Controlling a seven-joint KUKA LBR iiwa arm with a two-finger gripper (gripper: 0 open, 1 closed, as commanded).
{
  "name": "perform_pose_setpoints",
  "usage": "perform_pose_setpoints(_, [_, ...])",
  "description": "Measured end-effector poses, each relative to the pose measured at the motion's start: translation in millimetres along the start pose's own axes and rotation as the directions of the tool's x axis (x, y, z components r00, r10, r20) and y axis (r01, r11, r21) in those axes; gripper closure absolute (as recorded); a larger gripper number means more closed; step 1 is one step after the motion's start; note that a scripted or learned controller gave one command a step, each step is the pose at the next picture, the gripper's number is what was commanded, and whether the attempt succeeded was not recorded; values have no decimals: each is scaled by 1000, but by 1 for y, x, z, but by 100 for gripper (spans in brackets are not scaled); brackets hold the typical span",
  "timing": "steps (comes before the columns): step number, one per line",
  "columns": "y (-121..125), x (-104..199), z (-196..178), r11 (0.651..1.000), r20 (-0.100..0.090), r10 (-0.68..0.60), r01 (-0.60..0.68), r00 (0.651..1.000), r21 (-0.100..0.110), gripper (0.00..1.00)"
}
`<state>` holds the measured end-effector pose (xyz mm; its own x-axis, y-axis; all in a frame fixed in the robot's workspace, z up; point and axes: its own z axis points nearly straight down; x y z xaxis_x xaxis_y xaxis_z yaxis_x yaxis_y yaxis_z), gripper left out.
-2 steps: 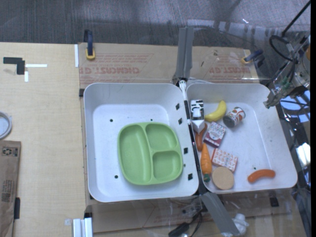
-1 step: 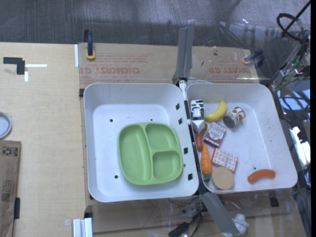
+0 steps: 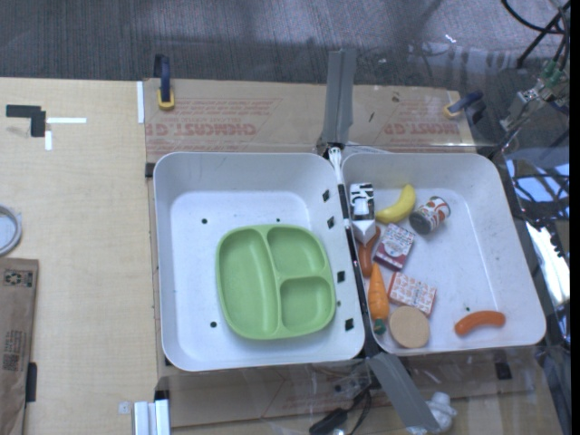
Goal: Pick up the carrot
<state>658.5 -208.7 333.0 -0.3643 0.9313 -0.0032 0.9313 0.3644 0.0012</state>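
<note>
The carrot (image 3: 377, 288) is orange with a green end toward the front. It lies lengthwise along the left wall of the right bin (image 3: 476, 252), near the front-left corner. A red box (image 3: 393, 246) and a patterned packet (image 3: 411, 293) lie just to its right. A tan round disc (image 3: 410, 328) rests by its green end.
The right bin also holds a banana (image 3: 397, 205), a small can (image 3: 430, 214), a black-and-white bottle (image 3: 362, 200) and an orange sausage (image 3: 478, 322) at the front right. A green divided plate (image 3: 276, 280) sits in the left bin (image 3: 181, 243). Cables hang at the top right.
</note>
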Motion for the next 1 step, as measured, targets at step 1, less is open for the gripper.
perform_pose_setpoints(1, [-4, -12, 106, 977, -2, 215, -215, 977, 3, 100])
